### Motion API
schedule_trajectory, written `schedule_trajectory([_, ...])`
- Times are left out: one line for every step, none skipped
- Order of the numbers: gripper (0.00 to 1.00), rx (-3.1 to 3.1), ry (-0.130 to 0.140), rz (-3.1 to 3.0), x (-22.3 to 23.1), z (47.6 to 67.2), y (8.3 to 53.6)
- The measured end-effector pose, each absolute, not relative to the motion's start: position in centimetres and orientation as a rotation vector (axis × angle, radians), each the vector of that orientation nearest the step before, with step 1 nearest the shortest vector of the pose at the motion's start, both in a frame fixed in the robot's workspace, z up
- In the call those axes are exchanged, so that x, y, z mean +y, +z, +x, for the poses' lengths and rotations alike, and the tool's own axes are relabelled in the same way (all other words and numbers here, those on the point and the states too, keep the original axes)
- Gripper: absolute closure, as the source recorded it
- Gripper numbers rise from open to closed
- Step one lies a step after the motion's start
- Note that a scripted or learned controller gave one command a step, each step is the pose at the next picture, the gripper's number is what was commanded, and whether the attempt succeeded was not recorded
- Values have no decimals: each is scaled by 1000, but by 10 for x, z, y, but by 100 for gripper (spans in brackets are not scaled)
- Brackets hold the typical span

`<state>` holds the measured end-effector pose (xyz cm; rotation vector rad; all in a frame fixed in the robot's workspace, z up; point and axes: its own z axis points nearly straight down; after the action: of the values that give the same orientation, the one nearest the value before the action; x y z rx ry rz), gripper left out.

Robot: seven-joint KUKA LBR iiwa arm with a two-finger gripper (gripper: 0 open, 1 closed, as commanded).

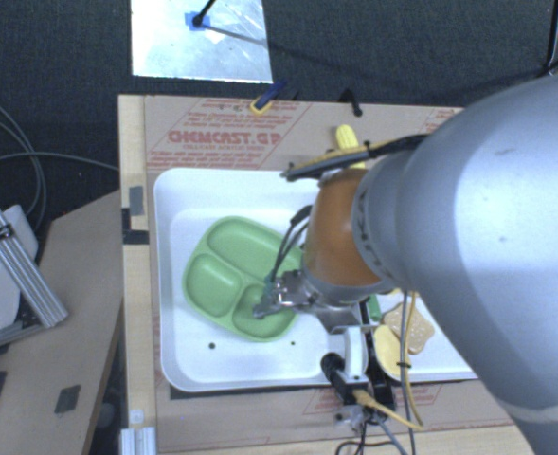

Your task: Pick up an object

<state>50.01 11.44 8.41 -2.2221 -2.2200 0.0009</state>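
Green plate: you see a pale green divided plate (229, 273) lying flat in the left bin, a little left of the bin's middle, with several shallow compartments moulded into it.
Left bin: you have a shallow white bin (186, 209) resting on a brown cardboard sheet (224, 133) printed with red lettering; the bin's left, far and near rims are in plain sight, and its right side is covered by the arm.
Arm: your grey arm (487, 226) comes in from the right and takes up most of the right half of the scene, with its orange band (337, 235) sitting just above the wrist.
Gripper: you find the gripper (277, 301) low over the near right part of the green plate, at or very near its surface.
Jaws: you cannot tell from this angle whether they are spread or closed, and nothing can be seen between them.
Right bin: you can make out a slice of it near the arm, holding a yellow round piece (390, 347) and a tan biscuit-like piece (417, 328); what they are exactly is unclear.
Far edge: a yellow object (346, 138) pokes out just beyond the arm, at the far side of the bins.
Cables: you see dark cables (293, 245) running down the wrist toward the gripper.
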Motion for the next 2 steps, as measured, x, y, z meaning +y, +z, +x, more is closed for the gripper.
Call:
schedule_trajectory([0, -2224, -12, -2230, 44, 489, 190])
schedule_trajectory([0, -2218, -4, -2242, -75, 487, 254])
